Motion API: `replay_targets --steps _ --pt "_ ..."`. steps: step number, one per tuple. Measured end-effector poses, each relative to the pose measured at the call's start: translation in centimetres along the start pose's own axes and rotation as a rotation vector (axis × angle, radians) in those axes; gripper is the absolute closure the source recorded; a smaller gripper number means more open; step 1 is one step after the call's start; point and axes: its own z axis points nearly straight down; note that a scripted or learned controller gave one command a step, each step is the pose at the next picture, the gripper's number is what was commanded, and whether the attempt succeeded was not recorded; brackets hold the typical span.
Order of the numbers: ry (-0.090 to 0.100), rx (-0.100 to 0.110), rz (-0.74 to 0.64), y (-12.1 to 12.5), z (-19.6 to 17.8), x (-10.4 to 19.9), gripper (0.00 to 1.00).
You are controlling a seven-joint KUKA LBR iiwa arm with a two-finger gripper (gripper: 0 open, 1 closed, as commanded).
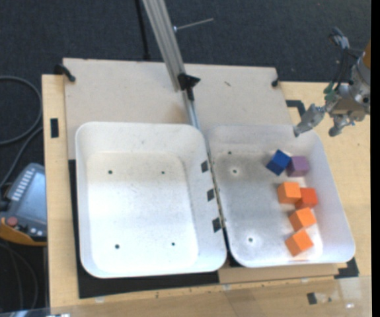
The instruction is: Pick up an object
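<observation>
The right bin (256, 243) holds several small blocks along its right side: a blue cube (279, 162), a purple cube (300, 165), and several orange cubes (289, 192) running down toward the front. My gripper (322, 124) hovers over the bin's back right corner, above and right of the blue and purple cubes. Its two fingers (305, 121) stand spread apart with nothing between them.
The left bin (143, 197) sits beside the right one, with black clips along the seam between them. A slanted aluminium post (170, 45) rises at the back centre. Cables and a pendant (24, 200) lie off the bench's left side.
</observation>
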Motion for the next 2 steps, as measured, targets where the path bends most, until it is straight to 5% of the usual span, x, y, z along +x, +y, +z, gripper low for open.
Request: replay_targets --steps 1,2 --pt "-0.004 -0.016 0.005 -0.9 16.8 -0.1 0.0" --pt "-0.004 -0.009 0.009 -7.7 19.6 2.6 0.0"
